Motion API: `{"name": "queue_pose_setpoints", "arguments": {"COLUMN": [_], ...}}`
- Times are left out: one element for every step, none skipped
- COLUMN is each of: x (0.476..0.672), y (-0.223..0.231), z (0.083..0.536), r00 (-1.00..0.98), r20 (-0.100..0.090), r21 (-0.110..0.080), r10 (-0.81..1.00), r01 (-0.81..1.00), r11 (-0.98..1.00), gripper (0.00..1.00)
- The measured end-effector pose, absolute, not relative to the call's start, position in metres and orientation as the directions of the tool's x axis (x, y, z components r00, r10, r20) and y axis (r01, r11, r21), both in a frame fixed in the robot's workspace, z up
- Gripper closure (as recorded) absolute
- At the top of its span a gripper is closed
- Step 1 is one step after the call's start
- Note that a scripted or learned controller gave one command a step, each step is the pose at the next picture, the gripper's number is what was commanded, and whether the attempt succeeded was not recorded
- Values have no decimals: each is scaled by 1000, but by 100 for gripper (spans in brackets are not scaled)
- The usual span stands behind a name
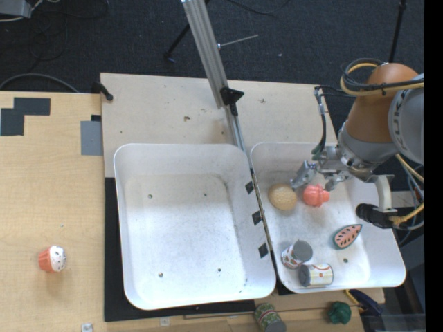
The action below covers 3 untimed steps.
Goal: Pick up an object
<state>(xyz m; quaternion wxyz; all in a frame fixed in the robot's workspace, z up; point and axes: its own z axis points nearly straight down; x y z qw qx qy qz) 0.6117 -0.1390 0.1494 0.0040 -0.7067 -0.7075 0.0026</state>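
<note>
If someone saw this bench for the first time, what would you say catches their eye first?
Probably the arm's orange band at the right, with its tool low over the right bin, right above a small red object beside a tan rounded one. Next, the slanted metal rail running down between the two bins. Last, a little orange-and-white toy alone on the wooden bench at far left.

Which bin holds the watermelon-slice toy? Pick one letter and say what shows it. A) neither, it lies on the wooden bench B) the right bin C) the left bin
B: the watermelon-slice toy lies on the floor of the right bin, toward its right side, below the hand and the orange-red toy under it.
</note>
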Motion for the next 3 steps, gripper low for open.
{"name": "queue_pose_setpoints", "arguments": {"x": [614,615,617], "y": [-138,-140,-138], "z": [102,115,158], "r00": [1,4,0], "r20": [2,0,0], "r21": [4,7,2], "r10": [1000,1000,1000], "r01": [1000,1000,1000], "r11": [-1,-4,0], "gripper": [0,100,100]}}
